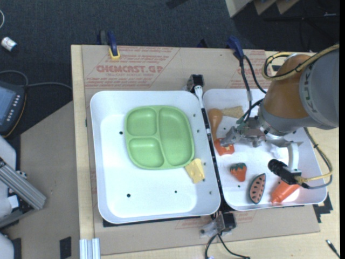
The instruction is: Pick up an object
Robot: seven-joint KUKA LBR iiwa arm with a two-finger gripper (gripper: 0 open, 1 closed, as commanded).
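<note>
Left bin [108,144], centre-left of the frame: a green divided plate [159,137] lies flat in its upper half, and a yellow cheese-like wedge [195,170] rests just beside the plate's lower right corner, near the wall shared with the neighbouring bin. Right bin [312,198], centre-right: an orange cone-shaped piece [215,121] and a pale tan slice [233,111] lie at its upper left; below them a small red piece [224,147] sits just at the tip of the hand [233,136]. Whether the hand is wide, narrow or gripping cannot be told, since the wrist hides its tips. Lower in the bin lie a strawberry [239,171], a watermelon slice [257,188] and an orange carrot-like piece [284,191]. The arm [302,99] enters from the right edge, above the desk [161,69].
</note>
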